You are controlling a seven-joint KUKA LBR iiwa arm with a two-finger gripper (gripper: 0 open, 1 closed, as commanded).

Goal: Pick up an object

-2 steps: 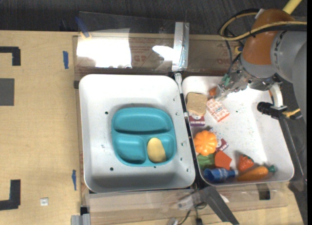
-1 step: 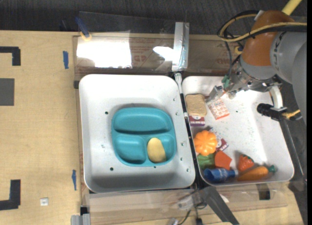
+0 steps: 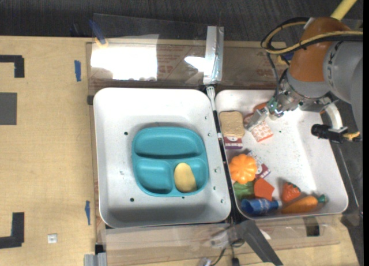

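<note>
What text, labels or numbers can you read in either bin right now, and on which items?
Nothing reads clearly.
Small red-and-white packet in the right bin: red print, too blurred to read.
Package under the tan bread slice: dark label, unreadable.
Blue bottle: label too small to read.
Teal tray in the left bin: no markings visible.

Tray (image 3: 167, 143) w/ potato (image 3: 184, 177) in left bin (image 3: 109, 143); toys piled along right bin's (image 3: 311, 161) front.
</note>
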